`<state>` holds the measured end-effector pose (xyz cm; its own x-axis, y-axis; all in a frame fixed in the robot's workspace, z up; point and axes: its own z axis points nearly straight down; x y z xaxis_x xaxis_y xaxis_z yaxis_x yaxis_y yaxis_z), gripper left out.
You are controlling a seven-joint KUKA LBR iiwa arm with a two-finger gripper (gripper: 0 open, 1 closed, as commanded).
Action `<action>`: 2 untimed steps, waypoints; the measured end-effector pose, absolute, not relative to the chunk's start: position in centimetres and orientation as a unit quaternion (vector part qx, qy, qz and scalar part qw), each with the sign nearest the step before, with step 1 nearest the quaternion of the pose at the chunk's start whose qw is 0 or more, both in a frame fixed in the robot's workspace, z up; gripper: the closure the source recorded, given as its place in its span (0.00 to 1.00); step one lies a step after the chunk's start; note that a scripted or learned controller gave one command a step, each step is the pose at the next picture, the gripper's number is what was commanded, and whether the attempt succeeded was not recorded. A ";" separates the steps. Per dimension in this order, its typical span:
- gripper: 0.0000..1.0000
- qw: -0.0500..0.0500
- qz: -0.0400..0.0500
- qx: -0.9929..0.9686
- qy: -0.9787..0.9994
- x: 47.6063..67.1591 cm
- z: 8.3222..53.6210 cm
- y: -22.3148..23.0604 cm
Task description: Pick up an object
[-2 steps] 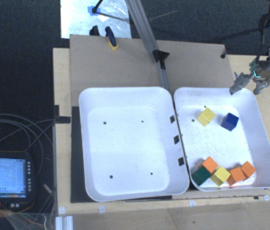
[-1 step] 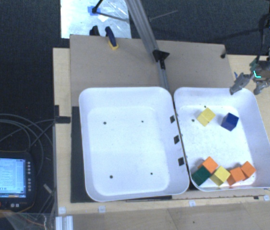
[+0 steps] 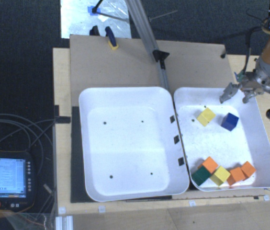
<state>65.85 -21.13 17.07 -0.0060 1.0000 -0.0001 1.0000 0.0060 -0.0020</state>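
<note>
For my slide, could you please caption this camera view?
KUKA gripper open above the right bin, near a yellow cube and a blue cube.

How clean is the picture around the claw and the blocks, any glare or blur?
Camera view: the claw looks slightly soft; the blue block and yellow block are sharper, with small shadows. The right bin is evenly lit, with no strong glare.
</note>
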 end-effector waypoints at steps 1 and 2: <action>0.00 0.000 0.000 -0.705 -0.709 66.1 13.0 -21.3; 0.00 -0.001 0.000 -0.705 -0.709 66.1 10.6 -21.3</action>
<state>66.14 -21.25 10.57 -0.0058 1.0000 -0.0014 1.0000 0.0058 0.0007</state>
